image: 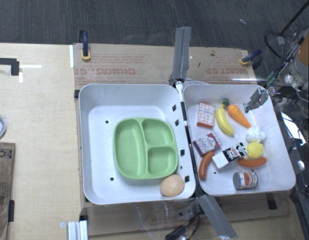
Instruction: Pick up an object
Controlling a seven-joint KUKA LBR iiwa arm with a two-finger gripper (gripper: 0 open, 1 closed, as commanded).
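The hand is seen at the right bin's upper right edge; how far it is open cannot be told, and nothing is seen held. The carrot lies just beside it, lower-left, long axis running diagonally away toward the banana.

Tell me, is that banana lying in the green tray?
No, the banana lies in the right bin, beside the carrot.

Left bin holds divided tray; egg just before the tray's right corner. Right of tray, in right bin: cartons, banana, carrot, sausages, can. Gripper behind carrot.
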